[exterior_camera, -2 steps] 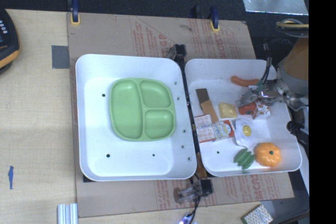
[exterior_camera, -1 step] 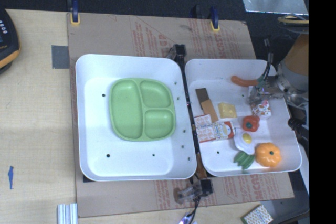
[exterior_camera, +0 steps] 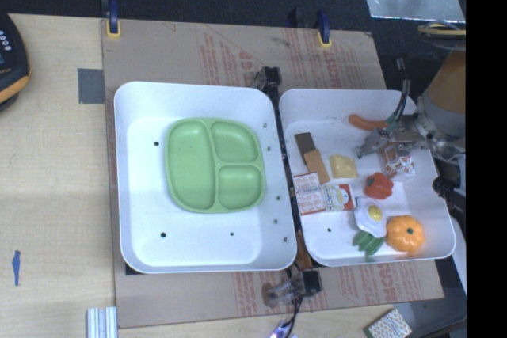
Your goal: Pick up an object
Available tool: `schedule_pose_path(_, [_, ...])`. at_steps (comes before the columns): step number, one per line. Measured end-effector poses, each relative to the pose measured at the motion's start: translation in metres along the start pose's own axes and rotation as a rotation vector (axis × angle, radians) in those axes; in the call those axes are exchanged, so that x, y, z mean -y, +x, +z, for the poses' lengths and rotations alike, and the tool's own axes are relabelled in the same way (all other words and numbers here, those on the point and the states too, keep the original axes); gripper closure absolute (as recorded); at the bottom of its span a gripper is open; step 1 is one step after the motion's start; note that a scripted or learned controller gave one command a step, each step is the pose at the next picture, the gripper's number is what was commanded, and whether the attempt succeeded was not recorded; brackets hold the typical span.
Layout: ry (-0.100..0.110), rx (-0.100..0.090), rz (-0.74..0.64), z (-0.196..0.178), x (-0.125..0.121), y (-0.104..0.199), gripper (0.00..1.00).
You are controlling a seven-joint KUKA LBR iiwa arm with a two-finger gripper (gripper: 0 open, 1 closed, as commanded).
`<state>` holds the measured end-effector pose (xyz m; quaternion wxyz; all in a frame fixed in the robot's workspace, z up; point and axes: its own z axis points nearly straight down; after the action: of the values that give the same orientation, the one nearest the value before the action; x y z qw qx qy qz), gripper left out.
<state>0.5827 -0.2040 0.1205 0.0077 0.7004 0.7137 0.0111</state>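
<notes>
The gripper [exterior_camera: 374, 145] hangs over the right bin [exterior_camera: 317, 243], its fingers [exterior_camera: 366, 148] parted with nothing between them. Just beyond the fingertips lies an orange sausage [exterior_camera: 364, 122]; a yellow cheese block [exterior_camera: 343, 166] sits just beside them, a red pepper [exterior_camera: 379, 185] below. A green divided plate [exterior_camera: 214, 165] rests well apart, in the left bin [exterior_camera: 142, 241].

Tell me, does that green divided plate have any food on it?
No, it holds nothing. All three compartments of the green plate show bare green; the toy foods lie in the right bin.
</notes>
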Motion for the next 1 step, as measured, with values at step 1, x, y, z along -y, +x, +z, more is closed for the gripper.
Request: schedule_pose_path(1, [0.009, -0.006, 0.003, 0.0124, 0.025, 0.0163, 0.0])
